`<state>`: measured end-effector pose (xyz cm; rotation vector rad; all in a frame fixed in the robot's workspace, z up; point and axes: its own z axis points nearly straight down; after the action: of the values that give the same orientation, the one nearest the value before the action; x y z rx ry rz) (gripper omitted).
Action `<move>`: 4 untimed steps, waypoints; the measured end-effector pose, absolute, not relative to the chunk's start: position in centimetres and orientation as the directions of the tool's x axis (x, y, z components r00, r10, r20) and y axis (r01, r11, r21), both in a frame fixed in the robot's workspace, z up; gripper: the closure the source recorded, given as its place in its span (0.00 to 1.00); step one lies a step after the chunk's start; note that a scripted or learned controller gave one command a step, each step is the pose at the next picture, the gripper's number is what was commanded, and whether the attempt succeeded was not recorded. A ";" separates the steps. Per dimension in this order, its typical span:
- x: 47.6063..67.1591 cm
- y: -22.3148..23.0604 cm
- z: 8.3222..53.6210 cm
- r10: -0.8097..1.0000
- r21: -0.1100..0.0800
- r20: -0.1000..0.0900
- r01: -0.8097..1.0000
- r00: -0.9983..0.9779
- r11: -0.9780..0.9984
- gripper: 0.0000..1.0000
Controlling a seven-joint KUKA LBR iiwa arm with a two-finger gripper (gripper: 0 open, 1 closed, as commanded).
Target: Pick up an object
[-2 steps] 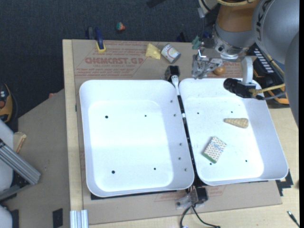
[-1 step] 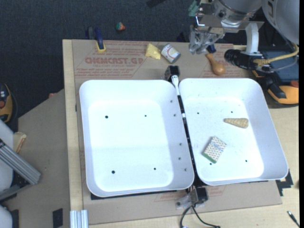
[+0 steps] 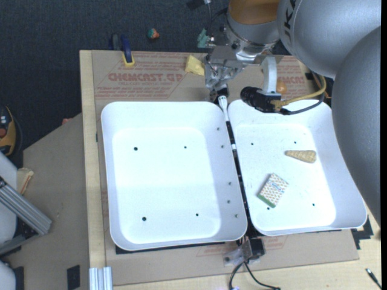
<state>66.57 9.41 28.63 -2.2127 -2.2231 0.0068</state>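
Jaws first: you cannot tell from this angle whether they stand wide or narrow, because the gripper point(image 3: 221, 100) points straight down and its tip reads as one slim shape. Nothing shows clamped at that tip.

Now sweep from your left. On the dark floor beyond the bench lies a small coloured scrap point(image 3: 153, 34). Just right of the board's far left corner, a blue and yellow clamp point(image 3: 127, 53) sits on the edge of the brown board point(image 3: 151, 76), which carries red lettering. Below it you have the left bin point(image 3: 109, 162), white, with a few small dark dots on its floor. Further right on the board, a yellow crumpled piece point(image 3: 195, 66) lies beyond the bins, just left of the gripper.

The gripper itself hangs over the far end of the seam where the two bins meet, its tip at the rims. The grey arm point(image 3: 338, 35) fills the upper right corner above it.

Across into the right bin point(image 3: 338, 180), and there are your candidates. A pale checked pad with a green edge point(image 3: 273, 190) lies flat, tilted, near the bin's middle and toward the near side. A tan wedge point(image 3: 301, 156) lies flat to the right and farther back, apart from the pad. Both are well apart from the gripper.
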 end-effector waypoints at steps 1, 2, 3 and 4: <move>66.7 3.4 35.8 1.000 0.009 -0.002 1.000 0.005 -0.005 1.00; 61.7 6.1 28.8 1.000 -0.010 0.000 1.000 -0.002 0.002 1.00; 65.6 10.2 40.8 1.000 0.017 0.002 1.000 -0.005 0.005 1.00; 66.5 17.0 31.7 1.000 -0.010 0.000 1.000 -0.007 0.007 1.00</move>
<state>66.49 16.95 31.69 -2.2087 -2.2233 0.0111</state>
